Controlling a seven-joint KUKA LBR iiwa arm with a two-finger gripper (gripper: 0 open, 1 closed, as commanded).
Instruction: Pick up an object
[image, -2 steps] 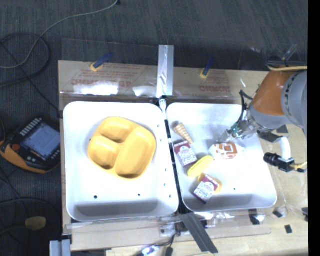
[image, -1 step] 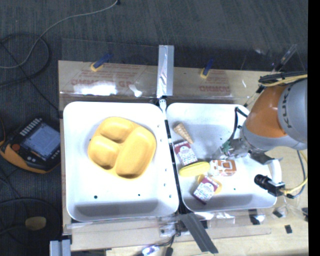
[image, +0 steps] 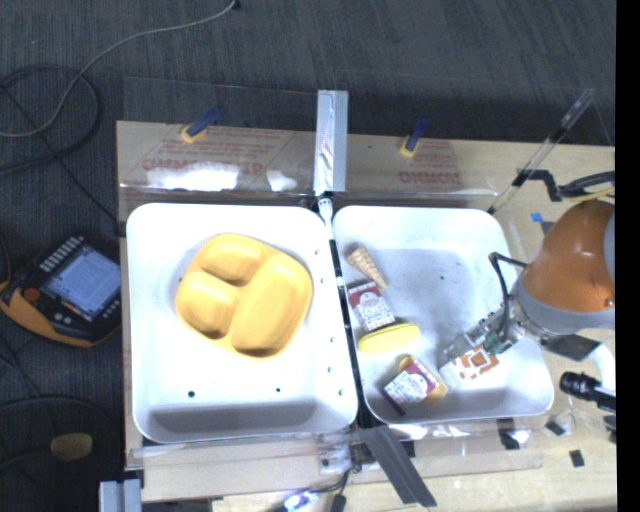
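Near-right carton (image: 473, 364) under gripper (image: 487, 338); finger state unclear. Approach step. Next: close, lift, clear of box (image: 414, 382).

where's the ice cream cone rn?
The ice cream cone lies in the right bin, at its upper left in the camera view, close to the divider between the bins and just above the red-and-white packet.
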